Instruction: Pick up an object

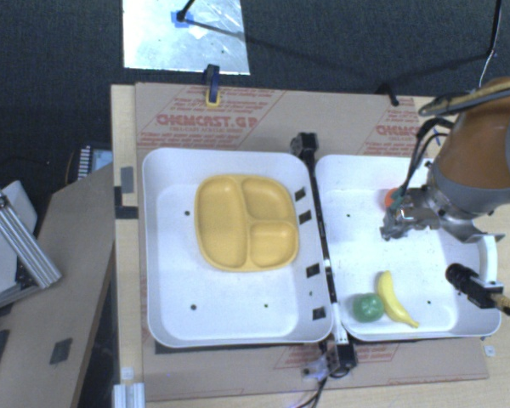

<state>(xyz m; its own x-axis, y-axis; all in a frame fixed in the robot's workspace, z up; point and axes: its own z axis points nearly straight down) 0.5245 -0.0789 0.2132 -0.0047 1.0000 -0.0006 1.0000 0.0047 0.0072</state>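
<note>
arm [484, 143] right edge | gripper [399, 223] over right bin [348, 185], finger state unclear | banana [394, 299], green ball [367, 308] lower right | yellow tray [245, 221] in left bin [166, 253]

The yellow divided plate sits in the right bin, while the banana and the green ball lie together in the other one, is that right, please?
Not quite: the camera view shows the yellow divided plate in the left bin; the banana and green ball lie together in the right bin.
</note>
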